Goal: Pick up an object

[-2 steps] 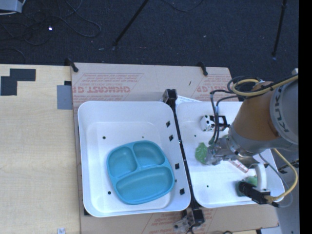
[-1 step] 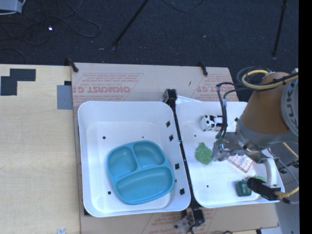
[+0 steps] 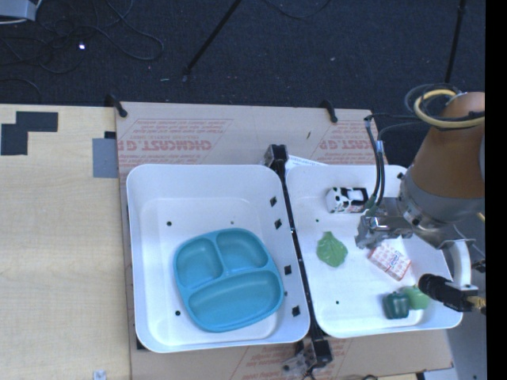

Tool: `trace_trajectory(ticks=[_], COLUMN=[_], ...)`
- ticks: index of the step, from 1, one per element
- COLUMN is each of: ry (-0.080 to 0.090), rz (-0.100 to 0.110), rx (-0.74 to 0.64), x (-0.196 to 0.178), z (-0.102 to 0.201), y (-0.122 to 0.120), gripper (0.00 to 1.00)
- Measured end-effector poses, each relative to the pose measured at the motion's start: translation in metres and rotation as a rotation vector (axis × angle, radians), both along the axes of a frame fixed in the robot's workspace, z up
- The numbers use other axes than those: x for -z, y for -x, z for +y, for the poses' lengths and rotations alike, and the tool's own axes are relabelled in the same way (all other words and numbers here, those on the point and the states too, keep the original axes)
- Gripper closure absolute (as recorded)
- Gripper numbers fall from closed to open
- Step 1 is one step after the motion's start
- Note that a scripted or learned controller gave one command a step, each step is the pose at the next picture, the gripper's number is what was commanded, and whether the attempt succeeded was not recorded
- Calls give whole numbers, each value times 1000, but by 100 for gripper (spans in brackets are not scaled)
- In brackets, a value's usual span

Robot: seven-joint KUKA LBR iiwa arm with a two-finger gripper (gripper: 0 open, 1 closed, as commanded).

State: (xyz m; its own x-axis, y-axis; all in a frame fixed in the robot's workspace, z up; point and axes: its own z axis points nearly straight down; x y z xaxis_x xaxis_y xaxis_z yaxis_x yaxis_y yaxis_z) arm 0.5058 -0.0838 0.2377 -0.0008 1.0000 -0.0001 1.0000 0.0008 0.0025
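My gripper hangs low over the right bin, near its middle. A red-and-white packet lies just to its lower right, close to it. To the left of the gripper rests a green crumpled lump. Above it, near the bin's back wall, sits a small black-and-white toy. A teal and green block sits at the bin's front right. I see nothing held in the gripper.
The left bin holds a blue divided plate. A black divider runs between the two bins. The arm's grey and orange body covers the right bin's right side.
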Motion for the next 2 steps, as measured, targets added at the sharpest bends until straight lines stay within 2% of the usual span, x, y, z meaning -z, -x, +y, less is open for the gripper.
trace_trajectory(ticks=[2], ry=[-2], rz=[7], rx=[-4], x=[22], z=[113], y=[-20], gripper=[100])
